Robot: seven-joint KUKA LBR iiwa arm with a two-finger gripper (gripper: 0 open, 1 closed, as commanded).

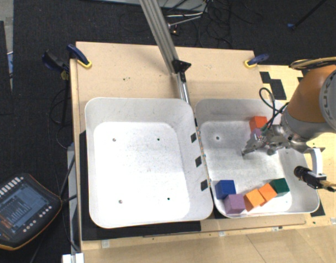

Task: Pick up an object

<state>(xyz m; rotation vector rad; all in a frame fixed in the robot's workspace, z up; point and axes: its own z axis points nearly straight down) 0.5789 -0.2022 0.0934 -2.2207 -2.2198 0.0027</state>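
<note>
My gripper [251, 148] hangs low over the middle of the right bin [222, 126], reaching in from the right. Just behind it, at the bin's far side, lies an orange block [258, 123] with a small purple piece [256, 131] against its near edge, close to the gripper's body. Along the bin's near wall sit a blue block [225, 188], a purple block [235, 203], two orange blocks [255, 198] [266, 191] and a green block [280, 187]. Nothing shows in the gripper.
The left bin [102, 119] sits beside the right one, sharing a hinged edge [198, 147]. A metal pole [162, 32] slants down to the bins' far junction. Clamps [80, 56] [257, 60] hold the board's far corners. A teach pendant [20, 210] lies at the lower left.
</note>
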